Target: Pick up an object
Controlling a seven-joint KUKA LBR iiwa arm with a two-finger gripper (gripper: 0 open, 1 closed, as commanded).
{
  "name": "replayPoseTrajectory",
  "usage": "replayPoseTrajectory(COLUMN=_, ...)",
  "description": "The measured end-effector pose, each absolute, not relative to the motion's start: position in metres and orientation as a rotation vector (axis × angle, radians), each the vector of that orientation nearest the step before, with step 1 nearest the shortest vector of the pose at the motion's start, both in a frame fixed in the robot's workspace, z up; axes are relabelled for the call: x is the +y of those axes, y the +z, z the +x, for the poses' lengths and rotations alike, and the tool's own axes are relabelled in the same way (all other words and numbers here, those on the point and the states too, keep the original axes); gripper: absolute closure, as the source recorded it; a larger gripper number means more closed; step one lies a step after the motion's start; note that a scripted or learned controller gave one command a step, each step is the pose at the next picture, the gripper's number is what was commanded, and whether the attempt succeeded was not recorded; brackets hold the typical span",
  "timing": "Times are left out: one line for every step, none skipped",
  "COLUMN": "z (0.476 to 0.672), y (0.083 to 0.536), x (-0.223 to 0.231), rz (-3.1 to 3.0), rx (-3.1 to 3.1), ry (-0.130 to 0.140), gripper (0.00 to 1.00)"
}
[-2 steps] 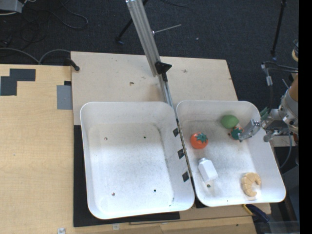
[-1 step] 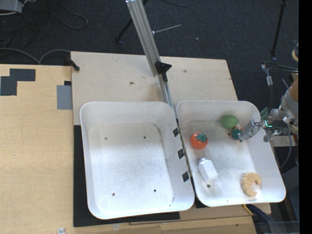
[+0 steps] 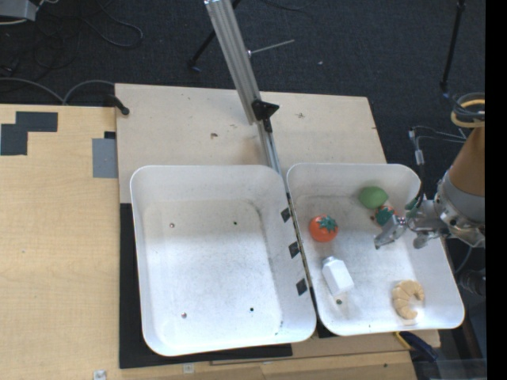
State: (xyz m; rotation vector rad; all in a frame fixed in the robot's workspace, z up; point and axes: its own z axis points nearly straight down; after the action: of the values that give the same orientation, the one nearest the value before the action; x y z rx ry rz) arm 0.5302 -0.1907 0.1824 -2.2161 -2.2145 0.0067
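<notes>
Nearest the right bin's [image 3: 432, 311] front corner lies a tan croissant-shaped pastry toy [image 3: 407, 299]; the gripper [image 3: 390, 229], closure unclear, hovers by a green ball [image 3: 372, 195] near the far edge: approach step, descent next.

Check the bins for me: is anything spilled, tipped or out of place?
Nothing stands out. The right bin holds a green ball, a tomato-like red piece, a white block and a tan pastry piece, all apart and inside the walls. The gripper sits just below the green ball.
</notes>
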Motion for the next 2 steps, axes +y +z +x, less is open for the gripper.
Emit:
replayPoseTrajectory(z=0.530, y=0.118, x=-0.188, rz=-2.216, rx=-2.215, ry=0.006, gripper=0.00)
replayPoseTrajectory(z=0.531, y=0.092, x=-0.188, rz=-2.223, rx=-2.219, ry=0.000, gripper=0.00)
